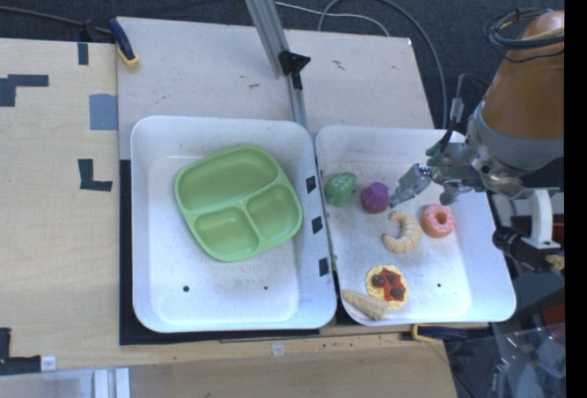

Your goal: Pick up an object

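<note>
In the camera view, the gripper (404,188) was seen over the right bin (459,295), near its far edge, just beside the purple toy fruit (374,197). Its opening could not be told. The fruit was judged light, stiff and smooth, best pinched across its middle.

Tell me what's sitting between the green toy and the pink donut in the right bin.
In the camera view, the purple toy lies between the green toy and the pink donut, with the gripper reaching in just right of it.
</note>
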`<state>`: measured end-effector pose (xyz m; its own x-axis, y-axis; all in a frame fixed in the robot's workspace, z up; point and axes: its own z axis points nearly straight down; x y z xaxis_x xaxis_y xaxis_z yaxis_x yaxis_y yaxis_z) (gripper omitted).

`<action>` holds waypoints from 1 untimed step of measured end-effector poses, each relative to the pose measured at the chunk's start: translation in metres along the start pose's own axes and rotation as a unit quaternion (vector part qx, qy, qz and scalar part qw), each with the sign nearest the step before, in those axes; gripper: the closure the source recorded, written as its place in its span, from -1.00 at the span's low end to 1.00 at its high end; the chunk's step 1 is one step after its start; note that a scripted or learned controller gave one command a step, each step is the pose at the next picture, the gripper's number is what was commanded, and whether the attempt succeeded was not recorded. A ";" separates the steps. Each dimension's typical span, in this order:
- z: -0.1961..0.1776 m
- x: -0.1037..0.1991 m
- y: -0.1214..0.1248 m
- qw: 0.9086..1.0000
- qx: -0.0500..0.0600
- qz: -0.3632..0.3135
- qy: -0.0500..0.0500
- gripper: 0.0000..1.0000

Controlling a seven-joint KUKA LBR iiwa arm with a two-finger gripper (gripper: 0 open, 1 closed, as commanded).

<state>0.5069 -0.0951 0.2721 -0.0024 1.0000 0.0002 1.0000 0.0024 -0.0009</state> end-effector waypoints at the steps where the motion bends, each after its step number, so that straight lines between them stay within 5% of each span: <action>1: 0.000 0.000 0.000 1.000 0.000 0.000 0.000 -1.00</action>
<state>0.5069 -0.0952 0.2722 -0.0021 1.0000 0.0004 1.0000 0.0021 -0.0012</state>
